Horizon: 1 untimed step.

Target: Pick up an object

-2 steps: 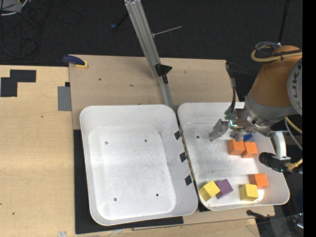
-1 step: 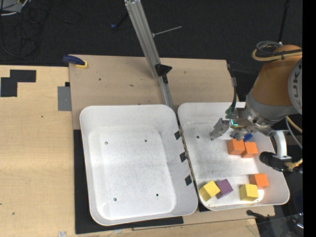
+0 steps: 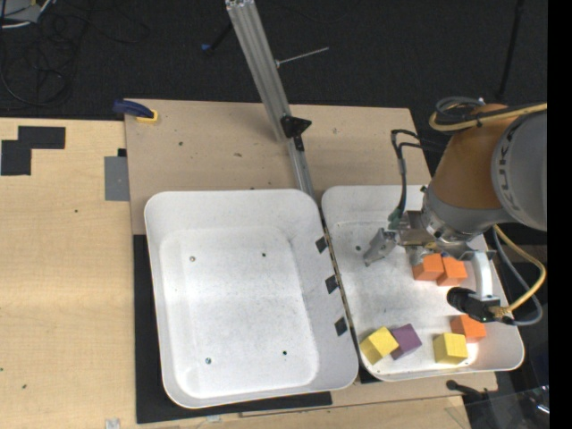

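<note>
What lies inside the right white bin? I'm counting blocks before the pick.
The right shallow white bin holds two yellow cubes, a purple cube and orange blocks. The grey arm covers part of the bin, so more may be hidden.

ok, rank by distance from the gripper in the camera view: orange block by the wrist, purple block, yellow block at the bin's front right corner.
From the gripper:
1. Orange block, just to its right, under the wrist.
2. Purple block, toward the right bin's front edge.
3. Yellow block, front right corner.
</note>
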Motion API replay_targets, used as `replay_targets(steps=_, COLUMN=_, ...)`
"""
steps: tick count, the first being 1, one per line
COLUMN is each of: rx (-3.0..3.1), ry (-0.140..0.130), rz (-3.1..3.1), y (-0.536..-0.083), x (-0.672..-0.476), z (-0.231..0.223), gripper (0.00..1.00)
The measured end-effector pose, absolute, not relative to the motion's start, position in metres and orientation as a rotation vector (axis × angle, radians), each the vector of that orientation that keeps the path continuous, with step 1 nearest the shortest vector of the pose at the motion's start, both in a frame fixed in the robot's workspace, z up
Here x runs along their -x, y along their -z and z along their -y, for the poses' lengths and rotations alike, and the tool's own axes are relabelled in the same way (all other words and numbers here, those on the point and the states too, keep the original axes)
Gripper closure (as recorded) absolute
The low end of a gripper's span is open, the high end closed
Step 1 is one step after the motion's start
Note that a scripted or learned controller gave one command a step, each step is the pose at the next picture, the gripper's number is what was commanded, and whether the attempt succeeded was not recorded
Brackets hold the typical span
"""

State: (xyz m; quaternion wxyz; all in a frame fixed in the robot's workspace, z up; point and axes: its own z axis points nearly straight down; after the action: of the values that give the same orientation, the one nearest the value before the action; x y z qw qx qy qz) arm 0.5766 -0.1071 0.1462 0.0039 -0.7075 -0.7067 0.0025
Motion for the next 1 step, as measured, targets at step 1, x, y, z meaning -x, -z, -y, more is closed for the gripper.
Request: replay_targets(steps=1, rx=2.220, ry=-0.004, rz=2.217, y=-0.0937, x=-0.5759, z=0.1061, gripper=0.00)
